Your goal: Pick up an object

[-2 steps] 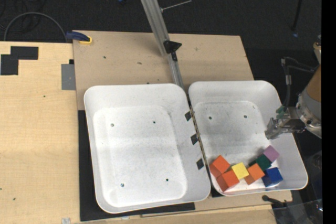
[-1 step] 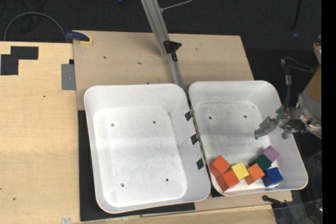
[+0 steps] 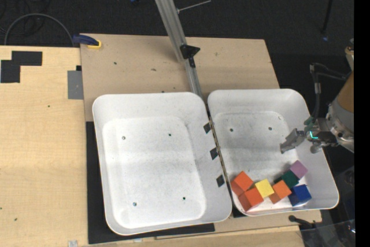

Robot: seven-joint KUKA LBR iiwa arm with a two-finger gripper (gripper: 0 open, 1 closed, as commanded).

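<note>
- Camera view: my gripper [image 3: 302, 140] hangs over the right bin [image 3: 254, 102], near its right wall, fingers spread, nothing between them.
- Blocks cluster in that bin's near corner: orange block [image 3: 243, 180], yellow block [image 3: 264, 188], purple block [image 3: 298, 169], blue block [image 3: 300, 194].
- Approach step, I reckon. Next: shift toward the purple block, then descend.

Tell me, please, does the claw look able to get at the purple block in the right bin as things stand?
Probably yes. The claw hangs above the right bin, close to the purple block, whose top is uncovered; the green block beside it may crowd a finger.
</note>
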